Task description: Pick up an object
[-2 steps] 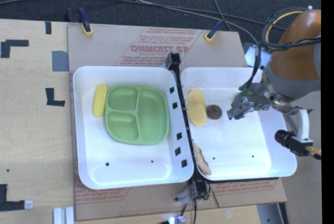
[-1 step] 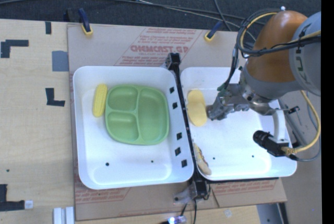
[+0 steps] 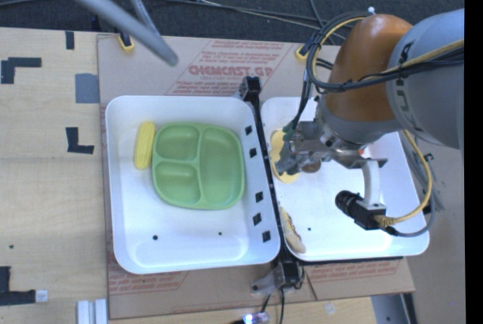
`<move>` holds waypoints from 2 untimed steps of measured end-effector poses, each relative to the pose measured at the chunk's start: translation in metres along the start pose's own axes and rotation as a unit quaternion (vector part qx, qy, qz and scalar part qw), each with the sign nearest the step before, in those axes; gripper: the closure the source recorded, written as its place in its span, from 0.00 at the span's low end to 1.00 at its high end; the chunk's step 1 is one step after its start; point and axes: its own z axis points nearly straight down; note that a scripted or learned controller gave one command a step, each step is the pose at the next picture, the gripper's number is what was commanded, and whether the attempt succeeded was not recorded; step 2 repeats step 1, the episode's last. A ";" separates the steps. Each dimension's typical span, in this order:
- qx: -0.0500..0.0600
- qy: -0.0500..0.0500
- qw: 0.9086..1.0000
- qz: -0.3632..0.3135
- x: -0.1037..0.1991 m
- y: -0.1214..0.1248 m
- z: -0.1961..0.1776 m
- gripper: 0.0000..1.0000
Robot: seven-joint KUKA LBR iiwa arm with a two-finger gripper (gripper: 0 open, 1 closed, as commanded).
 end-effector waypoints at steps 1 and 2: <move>0.000 0.000 1.000 0.000 0.055 0.004 0.002 1.00; 0.000 0.000 1.000 0.000 0.055 0.004 0.002 1.00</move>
